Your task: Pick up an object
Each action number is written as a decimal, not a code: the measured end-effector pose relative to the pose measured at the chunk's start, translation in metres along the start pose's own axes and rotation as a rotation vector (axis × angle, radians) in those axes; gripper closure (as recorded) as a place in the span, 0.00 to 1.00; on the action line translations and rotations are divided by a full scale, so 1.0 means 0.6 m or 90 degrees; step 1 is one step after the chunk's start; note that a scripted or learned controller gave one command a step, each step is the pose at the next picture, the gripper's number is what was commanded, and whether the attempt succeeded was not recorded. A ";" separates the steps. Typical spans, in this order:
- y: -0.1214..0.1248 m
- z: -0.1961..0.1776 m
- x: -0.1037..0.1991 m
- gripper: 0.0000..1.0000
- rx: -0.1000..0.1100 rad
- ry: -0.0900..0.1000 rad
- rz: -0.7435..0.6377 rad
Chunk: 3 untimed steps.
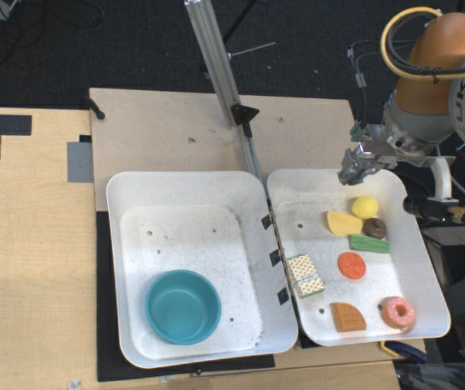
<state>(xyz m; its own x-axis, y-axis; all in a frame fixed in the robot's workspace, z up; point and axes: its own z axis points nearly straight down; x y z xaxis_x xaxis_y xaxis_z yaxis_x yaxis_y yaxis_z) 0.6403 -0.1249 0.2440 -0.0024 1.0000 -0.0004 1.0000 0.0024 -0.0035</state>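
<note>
The gripper [354, 169] is seen poised over the far edge of the right bin [428, 299], at about one o'clock in the view, and nothing is seen carried beneath it; whether it is apart or together cannot be told from this slant. Just below it, toward five o'clock, the ball [365, 208] is found, yellow and round, touching or nearly touching the yellow wedge [343, 223] at its eight o'clock. At the ball's five o'clock a dark lump [375, 228] is perched on a green bar [369, 244], all packed close. Further down toward six o'clock the red disc [352, 266] is laid by itself, and the patterned block [305, 275] is tucked near the divider at eight o'clock. At the near rim the brown slab [348, 317] and the pink donut [397, 313] are set apart from each other. The left bin [135, 193] is occupied by a teal bowl [183, 305] at its near corner. For a clean pick, the ball looks the nearest candidate, but it would likely roll and its neighbours could be nudged, so a straight descent centred over it would be wanted, with the closing line turned away from the wedge. The red disc, standing alone, would probably be the safer choice.
</note>
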 end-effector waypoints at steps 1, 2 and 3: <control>0.004 0.076 0.009 0.00 0.002 0.000 0.000; 0.005 0.184 0.016 0.00 0.003 0.001 0.000; 0.005 0.258 0.018 0.00 0.000 0.000 0.000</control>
<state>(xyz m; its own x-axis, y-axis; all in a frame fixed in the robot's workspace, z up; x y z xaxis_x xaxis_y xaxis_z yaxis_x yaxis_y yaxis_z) 0.6428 -0.1141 0.0891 -0.0025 1.0000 -0.0003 1.0000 0.0025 -0.0031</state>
